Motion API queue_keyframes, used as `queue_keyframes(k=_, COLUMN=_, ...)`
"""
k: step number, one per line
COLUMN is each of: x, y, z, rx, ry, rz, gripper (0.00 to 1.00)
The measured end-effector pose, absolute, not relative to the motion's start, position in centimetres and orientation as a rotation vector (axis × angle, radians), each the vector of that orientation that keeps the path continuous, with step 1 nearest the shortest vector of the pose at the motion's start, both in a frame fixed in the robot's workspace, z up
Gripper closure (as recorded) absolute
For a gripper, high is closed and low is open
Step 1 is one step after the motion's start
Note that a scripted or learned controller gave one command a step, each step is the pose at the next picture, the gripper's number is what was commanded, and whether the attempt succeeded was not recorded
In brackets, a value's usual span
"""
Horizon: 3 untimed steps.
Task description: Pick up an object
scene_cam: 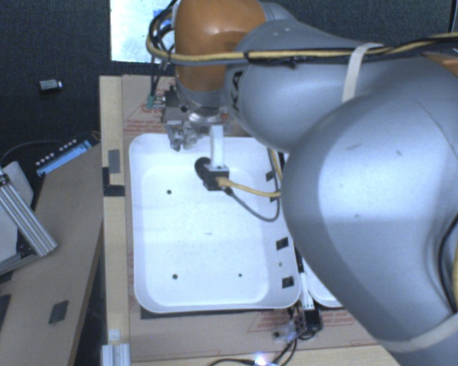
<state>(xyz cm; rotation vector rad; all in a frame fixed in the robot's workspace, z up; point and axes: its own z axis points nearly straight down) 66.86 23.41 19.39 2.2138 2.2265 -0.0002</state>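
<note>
My gripper (192, 139) hangs below the orange band (214, 29), over the far edge of the left white bin (206, 258). A white bar with a black piece (210, 175) at its lower end reaches from the wrist down towards the bin floor, and a yellow cable (252, 193) runs off it to the right. I see only a few small dark dots on the bin floor and no loose object that I can make out. The arm's grey body (366, 166) hides nearly all of the right bin (320, 294).
The bins stand on a brown bench (114, 227). An aluminium rail (15, 212) lies at the left, with a blue strip (61, 155) beyond it. A small grey item (51, 85) sits on the dark floor. Loose wires (301, 326) lie at the bins' near edge.
</note>
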Motion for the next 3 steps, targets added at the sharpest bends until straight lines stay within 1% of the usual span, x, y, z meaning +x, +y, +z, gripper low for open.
queue_keyframes(k=1, x=66.9, y=23.4, z=17.5, rx=2.214, ry=2.227, rz=-0.001, gripper=1.0)
queue_keyframes(k=2, x=66.8, y=23.4, z=14.1, rx=2.214, ry=2.227, rz=-0.003, gripper=1.0)
queue_keyframes(k=3, x=66.8, y=23.4, z=8.9, rx=2.214, ry=2.229, rz=-0.006, gripper=1.0)
